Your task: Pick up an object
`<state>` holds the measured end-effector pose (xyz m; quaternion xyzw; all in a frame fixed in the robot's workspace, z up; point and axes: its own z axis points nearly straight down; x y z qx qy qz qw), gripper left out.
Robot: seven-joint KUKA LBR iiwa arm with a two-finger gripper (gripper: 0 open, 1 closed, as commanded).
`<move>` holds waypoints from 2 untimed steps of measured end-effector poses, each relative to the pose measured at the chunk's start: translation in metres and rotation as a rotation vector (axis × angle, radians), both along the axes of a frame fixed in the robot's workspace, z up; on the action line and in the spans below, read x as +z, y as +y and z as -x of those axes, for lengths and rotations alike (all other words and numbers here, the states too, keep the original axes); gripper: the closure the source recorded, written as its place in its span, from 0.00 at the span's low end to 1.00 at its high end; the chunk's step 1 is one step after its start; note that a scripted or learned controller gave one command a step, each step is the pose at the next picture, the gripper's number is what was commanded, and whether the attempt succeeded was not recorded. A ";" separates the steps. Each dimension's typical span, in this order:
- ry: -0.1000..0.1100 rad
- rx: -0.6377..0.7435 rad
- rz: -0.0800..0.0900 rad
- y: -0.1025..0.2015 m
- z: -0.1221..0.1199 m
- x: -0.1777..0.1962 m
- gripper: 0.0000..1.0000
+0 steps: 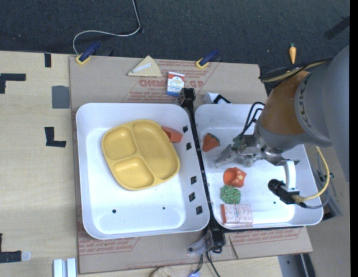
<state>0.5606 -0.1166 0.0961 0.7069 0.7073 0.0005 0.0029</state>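
Note:
In the right bin [300, 212] my gripper [235, 154] hangs low over the middle, its grey fingers spread open with nothing between them. Just below it lies a red-orange toy fruit [234, 176]. A small orange-red piece [211, 141] sits to the gripper's left, near the divider. A green knobbly object [230, 194] lies under the red fruit, and a red-and-white packet [237, 214] rests by the front rim.
The left bin [92, 212] holds a yellow divided plate [141, 153] with a small orange piece [174, 134] at its right edge. A small carton [175, 83] and a tan wedge [146, 67] lie on the cardboard behind the bins. A black cable [283, 190] loops at the arm's wrist.

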 end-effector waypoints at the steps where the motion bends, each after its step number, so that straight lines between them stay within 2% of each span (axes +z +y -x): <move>1: -0.002 -0.001 0.000 0.020 0.033 -0.009 0.00; 2: -0.002 -0.001 0.001 0.019 0.032 0.000 1.00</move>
